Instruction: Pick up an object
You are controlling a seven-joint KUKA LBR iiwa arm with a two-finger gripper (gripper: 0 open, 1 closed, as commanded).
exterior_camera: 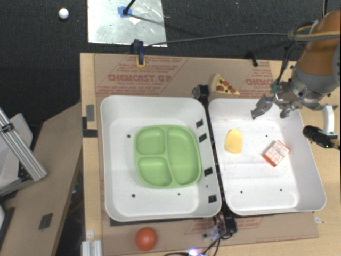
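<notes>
Camera view had the hand (274, 106) hovering over the far edge of the right bin (306, 199), fingers spread apart with nothing between them. Below it in that bin sat a yellow block (234, 141) and, further right, a small red-and-white box (276, 153), well apart from each other. The left bin (114, 196) held a green divided tray (167, 156). An orange ball (146, 238) lay on the surface near that bin.

we see even, fairly bright overhead light that leaves the two white bins (160, 108) close to washed out, with only soft, faint shadows under what lies in them. the silver sheet (127, 15) at the top catches a dull glare against the dark backdrop. the picture is slightly soft and grainy throughout.
</notes>
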